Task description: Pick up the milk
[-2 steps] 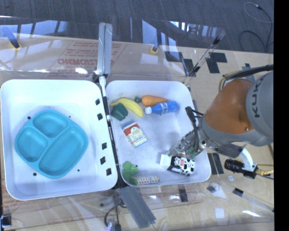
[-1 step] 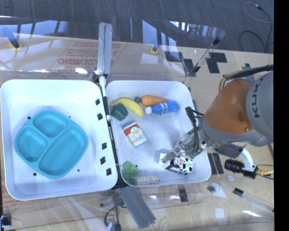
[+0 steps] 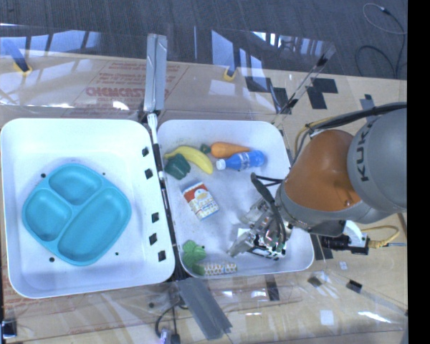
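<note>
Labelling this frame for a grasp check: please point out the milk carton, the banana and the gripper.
milk carton (image 3: 201,200), camera view, middle of its top face.
banana (image 3: 193,157), camera view, mid-curve.
gripper (image 3: 245,244), camera view, between its fingertips.

White letters "KU" legible on grey arm housing (image 3: 382,165) at right, running vertically; rest of word cut off. Faint red mirrored print on clear panel (image 3: 122,86) behind bins, large line resembling "CHEMCAST", smaller lines above unreadable. Milk carton (image 3: 201,200) in right bin carries red-and-white label, print too small to read. No other legible text or numbers.
</note>
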`<state>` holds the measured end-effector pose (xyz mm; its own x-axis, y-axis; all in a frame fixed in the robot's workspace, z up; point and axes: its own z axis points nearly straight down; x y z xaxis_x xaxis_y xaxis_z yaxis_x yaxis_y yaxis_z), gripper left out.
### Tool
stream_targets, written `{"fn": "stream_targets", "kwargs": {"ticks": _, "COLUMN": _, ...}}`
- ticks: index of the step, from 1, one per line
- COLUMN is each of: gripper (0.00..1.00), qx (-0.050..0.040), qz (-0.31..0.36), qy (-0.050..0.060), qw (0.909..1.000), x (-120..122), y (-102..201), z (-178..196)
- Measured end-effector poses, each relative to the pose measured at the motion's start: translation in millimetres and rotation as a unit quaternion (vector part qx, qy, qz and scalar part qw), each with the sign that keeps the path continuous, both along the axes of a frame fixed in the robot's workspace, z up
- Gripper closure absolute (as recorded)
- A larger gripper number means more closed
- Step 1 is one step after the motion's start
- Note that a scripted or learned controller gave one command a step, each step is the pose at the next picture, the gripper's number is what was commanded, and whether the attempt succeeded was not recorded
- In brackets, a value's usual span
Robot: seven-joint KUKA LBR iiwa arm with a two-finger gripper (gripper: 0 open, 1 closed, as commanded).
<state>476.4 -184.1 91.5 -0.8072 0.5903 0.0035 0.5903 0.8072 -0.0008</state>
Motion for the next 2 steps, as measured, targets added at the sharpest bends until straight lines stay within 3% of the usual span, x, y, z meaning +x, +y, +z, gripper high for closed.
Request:
{"fn": "stream_targets", "kwargs": {"ticks": 1, "gripper": 1.00, "qx": 0.0001, "qz": 0.003, "qy": 0.000, "qw": 1.0000, "x": 1, "y": 0, "z": 9}}
{"fn": "stream_targets", "kwargs": {"ticks": 2, "gripper": 1.00, "qx": -0.0007, "qz": -0.037, "qy": -0.001, "qw": 0.9993, "x": 35, "y": 26, "z": -1}}
